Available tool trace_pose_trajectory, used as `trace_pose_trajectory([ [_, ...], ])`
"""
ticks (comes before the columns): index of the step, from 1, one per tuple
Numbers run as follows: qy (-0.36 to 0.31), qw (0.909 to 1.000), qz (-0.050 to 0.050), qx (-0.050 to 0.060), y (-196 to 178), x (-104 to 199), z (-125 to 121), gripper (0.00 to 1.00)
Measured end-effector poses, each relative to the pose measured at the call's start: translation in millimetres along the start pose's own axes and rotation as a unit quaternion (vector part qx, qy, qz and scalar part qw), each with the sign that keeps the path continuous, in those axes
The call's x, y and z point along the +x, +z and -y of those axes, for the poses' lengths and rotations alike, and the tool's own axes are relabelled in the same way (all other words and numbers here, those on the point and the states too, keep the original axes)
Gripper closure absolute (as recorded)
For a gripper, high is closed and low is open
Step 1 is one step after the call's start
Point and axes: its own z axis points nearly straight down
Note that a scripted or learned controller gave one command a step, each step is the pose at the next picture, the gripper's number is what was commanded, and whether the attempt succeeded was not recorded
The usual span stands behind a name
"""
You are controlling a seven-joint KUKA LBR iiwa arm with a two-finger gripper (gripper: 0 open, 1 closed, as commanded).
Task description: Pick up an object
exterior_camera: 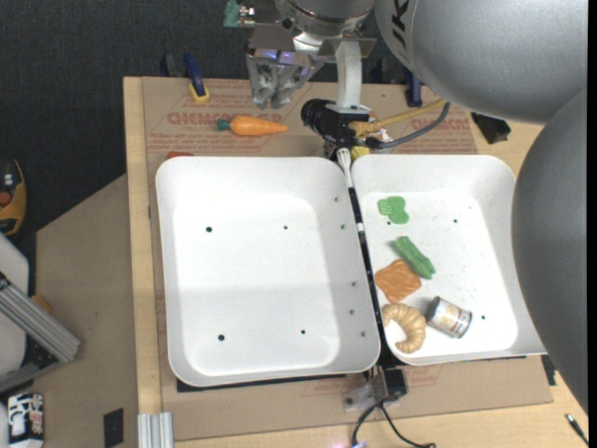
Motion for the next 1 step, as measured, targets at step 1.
trace_pose_trajectory([
  [1, 0.002, 1.0000, 0.001, 0.002, -78.9, 16.2, -13.5, 1.00],
])
